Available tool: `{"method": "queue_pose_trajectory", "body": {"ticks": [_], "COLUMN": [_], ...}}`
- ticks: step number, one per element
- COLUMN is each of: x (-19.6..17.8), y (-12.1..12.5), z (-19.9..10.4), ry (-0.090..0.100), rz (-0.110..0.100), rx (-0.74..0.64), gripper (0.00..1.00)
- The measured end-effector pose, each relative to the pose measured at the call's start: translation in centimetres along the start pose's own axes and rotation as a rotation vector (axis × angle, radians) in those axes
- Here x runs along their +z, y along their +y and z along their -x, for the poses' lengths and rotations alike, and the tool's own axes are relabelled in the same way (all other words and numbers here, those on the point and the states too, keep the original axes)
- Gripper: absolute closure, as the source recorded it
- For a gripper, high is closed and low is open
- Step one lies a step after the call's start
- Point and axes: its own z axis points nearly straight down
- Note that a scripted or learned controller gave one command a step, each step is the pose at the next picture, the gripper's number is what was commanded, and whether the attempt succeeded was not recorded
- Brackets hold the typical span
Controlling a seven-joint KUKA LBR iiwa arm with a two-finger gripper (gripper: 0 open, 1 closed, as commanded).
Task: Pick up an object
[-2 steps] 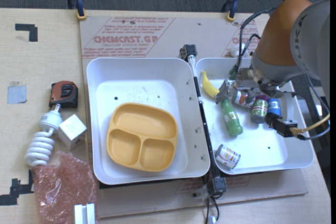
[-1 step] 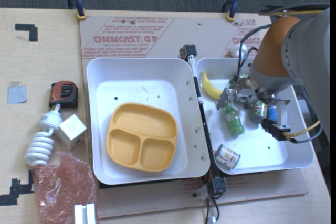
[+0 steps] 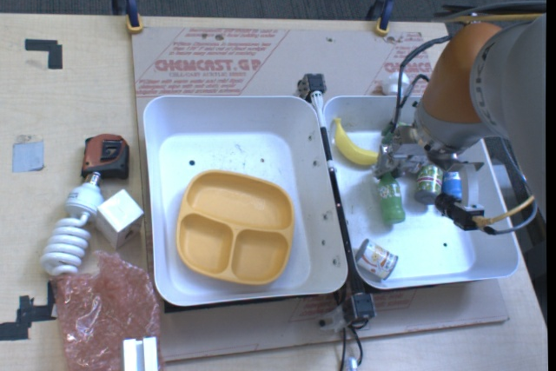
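Green bottle [image 3: 391, 202] lies in the right bin [image 3: 452, 261], below the banana [image 3: 352, 147] and left of a small green can [image 3: 427, 181]. Gripper [image 3: 395, 162] sits directly above the bottle's top end; whether it grasps anything cannot be determined. Left bin [image 3: 165, 187] holds a yellow divided plate [image 3: 234, 226].

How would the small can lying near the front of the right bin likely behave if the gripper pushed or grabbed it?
The can lies on its side, so it would probably roll when nudged. It rests against the right bin rim, which may crowd the gripper.
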Motion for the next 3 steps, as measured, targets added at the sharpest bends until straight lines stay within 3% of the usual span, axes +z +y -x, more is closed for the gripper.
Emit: {"method": "queue_pose_trajectory", "body": {"ticks": [1, 3], "x": [-10.8, -12.7], "y": [6.6, 6.7], "z": [-6.7, -6.6], "ry": [0.000, -0.004], "rz": [0.001, 0.002], "rx": [0.002, -0.003], "gripper": [1.00, 1.00]}}
